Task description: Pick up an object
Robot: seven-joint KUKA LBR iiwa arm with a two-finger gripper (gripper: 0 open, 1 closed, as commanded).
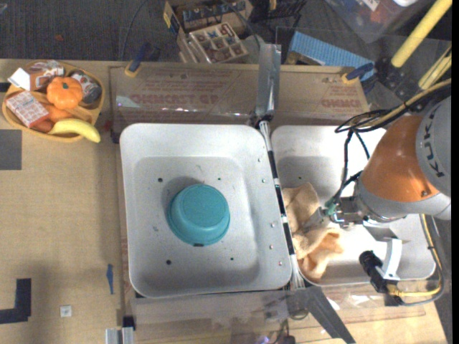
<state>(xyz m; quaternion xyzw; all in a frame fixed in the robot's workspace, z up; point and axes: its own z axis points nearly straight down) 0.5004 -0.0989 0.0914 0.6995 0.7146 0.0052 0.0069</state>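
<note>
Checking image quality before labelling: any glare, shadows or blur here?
Camera view: even, soft light; the teal bowl casts a faint shadow in the left bin; mild sheen on the plastic strip behind the bins; the gripper over the tan cloth looks slightly soft.

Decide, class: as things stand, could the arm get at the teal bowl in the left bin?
Probably yes. The teal bowl sits alone, upside down, in the left bin, with nothing above it. The gripper is over the tan cloth in the right bin, so it must cross the low divider.
</note>
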